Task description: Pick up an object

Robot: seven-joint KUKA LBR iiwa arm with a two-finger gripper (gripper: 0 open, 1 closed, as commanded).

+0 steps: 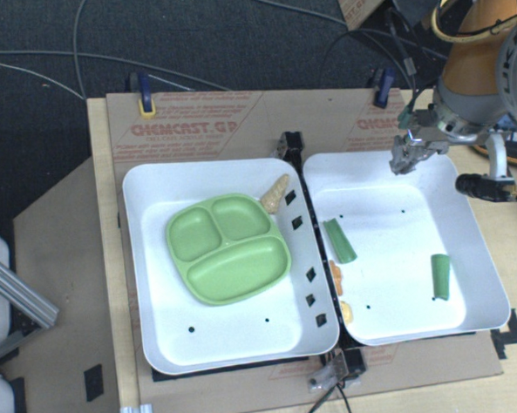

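The arm's gripper (410, 155) hangs over the far edge of the right bin (470, 241), with nothing seen between its fingers — open or closed, I cannot tell. This looks like the approach step. The nearest candidates are a green stick (338, 240) beside the bin's left wall and another green stick (441, 276) near its right edge; the next move calls for choosing one and descending squarely over it. Small orange bits (337, 278) along the divider are hard to identify. The left bin (148, 252) holds a green divided plate (228, 247).

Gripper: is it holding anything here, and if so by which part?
Nothing is held. The gripper hangs over the right bin's far edge, away from the two green pieces lying there.
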